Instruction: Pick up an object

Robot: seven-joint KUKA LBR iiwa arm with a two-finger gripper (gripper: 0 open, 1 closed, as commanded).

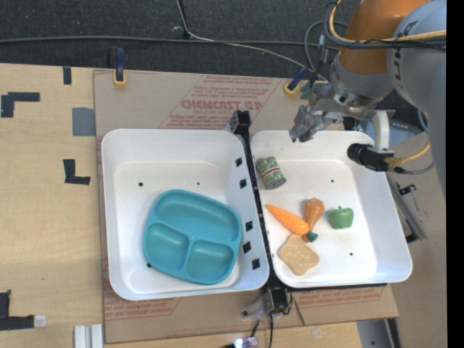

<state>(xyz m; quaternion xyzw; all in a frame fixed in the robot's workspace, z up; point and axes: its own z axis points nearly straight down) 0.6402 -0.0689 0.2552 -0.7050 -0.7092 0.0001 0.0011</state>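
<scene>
White Bins, Small Toy Foods

Two white bins are set side by side on the table (58, 194). The left bin (119, 147) is filled mostly by a teal plate (192, 236) with three sections. Small toy foods are kept in the right bin (377, 252).

An orange carrot (288, 220) is laid flat near the middle of the right bin. Its long side is slanted, with the thin tip pointed up and left toward the wall between the bins, and the thick end pointed down and right. A brown drumstick (313, 210) is found just beside the thick end, and a green pepper (341, 217) is placed to the right of that. A piece of toast (299, 255) is laid below the carrot. A green can (270, 172) is tipped over near the upper left corner.

The jaws (303, 129) are seen at the top edge of the right bin, well apart from the carrot. Nothing is seen between them. Whether they are open or closed cannot be told.
</scene>
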